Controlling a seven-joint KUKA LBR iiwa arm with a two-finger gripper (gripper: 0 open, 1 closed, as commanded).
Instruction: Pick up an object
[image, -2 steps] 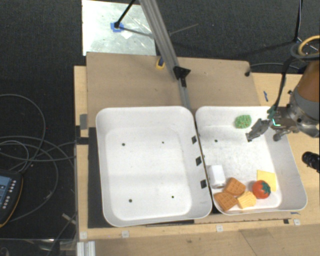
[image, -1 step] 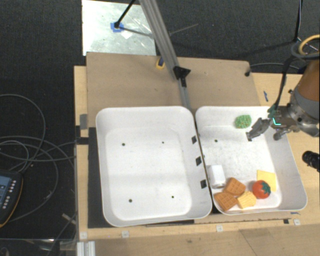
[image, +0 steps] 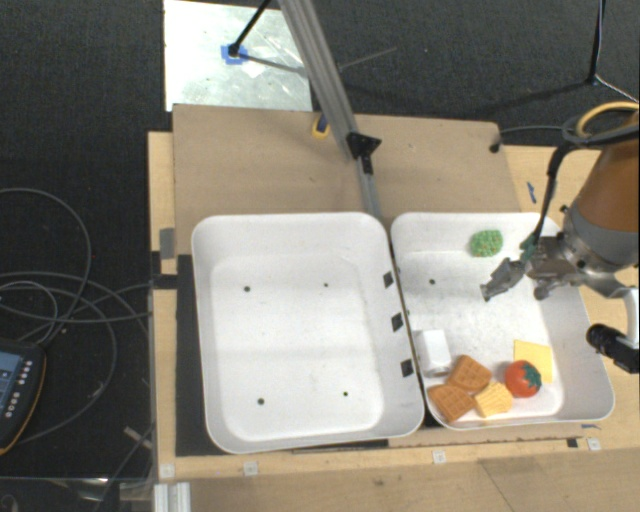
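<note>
Camera view, single overhead slant shot.

Arm (image: 612, 195) comes in from the right edge, orange band visible above the wrist. Gripper (image: 520, 280) sits over the right bin (image: 440, 232), toward its right-hand side, about mid-depth. Two dark fingers visible, one at (image: 497, 284), the other further right; there is a gap between them and nothing in it, so it reads as spread apart and carrying no load. Can't tell its height above the bin floor from this angle.

Candidate objects, all in the right bin:
- green round piece (image: 486, 242): up and slightly left of the gripper, near it but apart. Closest item to the fingertips.
- yellow block (image: 533, 355): below the gripper, toward the bin's near right side, apart from the fingers.
- red tomato-like piece (image: 522, 378): just below the yellow block, touching or overlapping it.
- white block (image: 435, 349): down-left of the gripper, by the bin's left wall.
- two brown waffle-like pieces (image: 461, 388): near corner, touching each other.
- small orange-yellow piece (image: 493, 400): between the waffles and the tomato, touching both as far as I can tell.

The cluster at the near edge is well apart from the gripper. Left bin (image: 290, 235) holds no objects. Bench (image: 260, 160) beneath both bins, grey pole (image: 325, 70) slanting across the top.
</note>
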